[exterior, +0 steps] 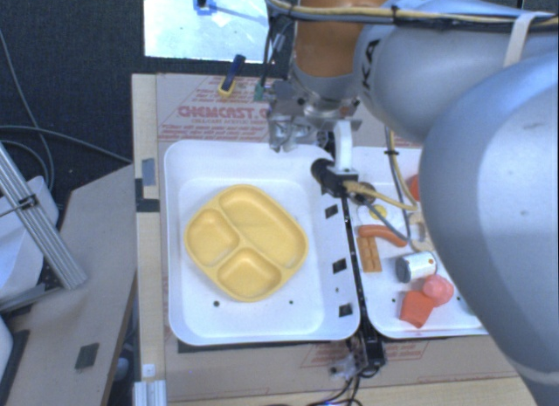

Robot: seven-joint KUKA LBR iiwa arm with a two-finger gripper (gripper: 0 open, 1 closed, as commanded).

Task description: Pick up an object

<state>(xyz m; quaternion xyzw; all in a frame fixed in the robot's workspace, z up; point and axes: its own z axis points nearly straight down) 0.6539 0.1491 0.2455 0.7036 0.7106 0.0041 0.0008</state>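
gripper point(286, 136): above back rim of left bin point(188, 308); open or closed cannot be told; nothing seen held. yellow tray point(246, 240): lying flat in bin. pick not yet done.

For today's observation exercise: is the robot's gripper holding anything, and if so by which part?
It cannot be told: the gripper sits at the back rim of the left bin, with the yellow plate lying apart from it in that bin.

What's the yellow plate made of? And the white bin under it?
The yellow plate looks like smooth moulded plastic: even colour, rounded edges, three dips and a soft shine. The white bin also looks like plastic, plain and matte with rounded corners, though I can't be sure.
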